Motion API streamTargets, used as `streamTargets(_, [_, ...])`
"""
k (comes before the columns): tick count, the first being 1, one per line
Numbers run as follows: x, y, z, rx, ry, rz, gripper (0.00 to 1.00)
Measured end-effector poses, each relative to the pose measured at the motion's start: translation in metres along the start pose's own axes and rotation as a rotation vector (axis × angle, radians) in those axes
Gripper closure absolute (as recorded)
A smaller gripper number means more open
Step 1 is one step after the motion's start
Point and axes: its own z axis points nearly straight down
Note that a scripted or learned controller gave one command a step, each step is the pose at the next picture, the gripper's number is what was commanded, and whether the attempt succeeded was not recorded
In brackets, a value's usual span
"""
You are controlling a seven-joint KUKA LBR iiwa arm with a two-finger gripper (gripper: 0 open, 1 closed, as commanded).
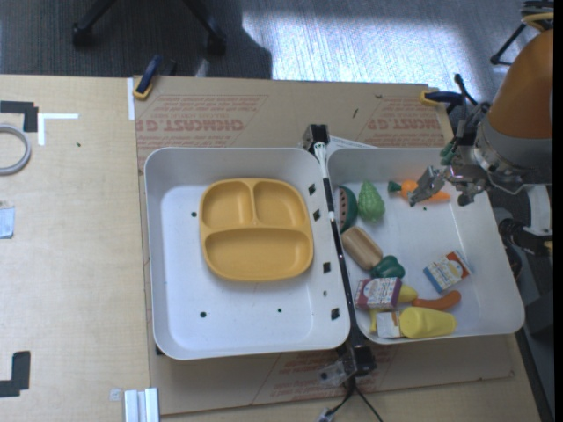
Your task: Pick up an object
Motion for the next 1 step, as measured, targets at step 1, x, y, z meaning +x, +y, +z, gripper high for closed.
streamTargets(1, [-0.0147,-0.0834,0.1055,-0.003,0.000,0.098,0.00])
